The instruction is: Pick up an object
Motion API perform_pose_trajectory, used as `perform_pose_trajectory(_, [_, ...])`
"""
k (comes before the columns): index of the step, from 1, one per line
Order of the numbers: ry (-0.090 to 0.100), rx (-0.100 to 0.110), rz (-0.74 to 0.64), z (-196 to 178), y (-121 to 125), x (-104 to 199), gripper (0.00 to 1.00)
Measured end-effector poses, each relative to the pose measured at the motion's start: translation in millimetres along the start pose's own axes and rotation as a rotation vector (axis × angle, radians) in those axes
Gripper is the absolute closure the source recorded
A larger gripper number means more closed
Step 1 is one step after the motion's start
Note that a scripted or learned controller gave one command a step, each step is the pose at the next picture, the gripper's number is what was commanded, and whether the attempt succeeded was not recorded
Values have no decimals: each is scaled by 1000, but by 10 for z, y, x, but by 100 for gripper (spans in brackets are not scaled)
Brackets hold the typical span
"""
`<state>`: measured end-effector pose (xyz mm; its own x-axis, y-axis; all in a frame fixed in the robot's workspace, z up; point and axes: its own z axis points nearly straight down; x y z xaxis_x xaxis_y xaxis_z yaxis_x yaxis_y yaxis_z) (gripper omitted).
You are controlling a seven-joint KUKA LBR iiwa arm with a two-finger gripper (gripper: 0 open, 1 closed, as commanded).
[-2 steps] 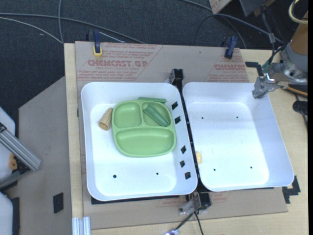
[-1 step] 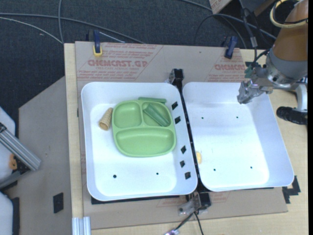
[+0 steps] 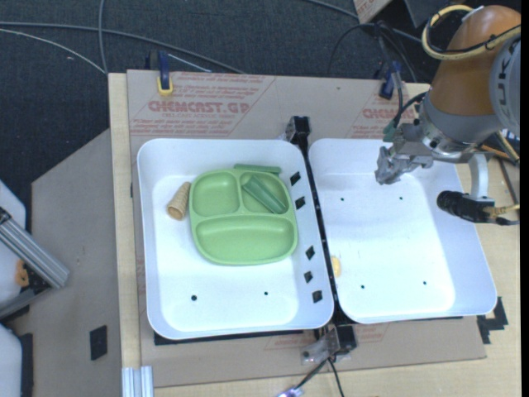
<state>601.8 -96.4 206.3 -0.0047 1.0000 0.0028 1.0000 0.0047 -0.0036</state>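
In the left bin (image 3: 165,304) a tan cone (image 3: 178,201) lies touching the left rim of a green divided plate (image 3: 244,238), which carries a green piece (image 3: 264,193). Over the right bin (image 3: 413,288) hangs the tool (image 3: 388,172); its grip state cannot be told.

The two shallow plastic bins, left (image 3: 157,246) and right (image 3: 463,279), are plain white, each dotted with a few small black marks. A light green divided plastic plate (image 3: 244,238) lies in the left bin, with a darker green oblong piece (image 3: 266,193) on it and a tan ridged cone (image 3: 178,201) beside it. The flat cardboard-brown bench (image 3: 207,98) carries faded red lettering. The metal tool (image 3: 388,170) is grey beneath the arm's orange band (image 3: 471,52). The floor (image 3: 58,73) is dark grey.
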Motion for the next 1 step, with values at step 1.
perform_pose_trajectory(1, [1, -1, -2, -79, -55, 581, 100])
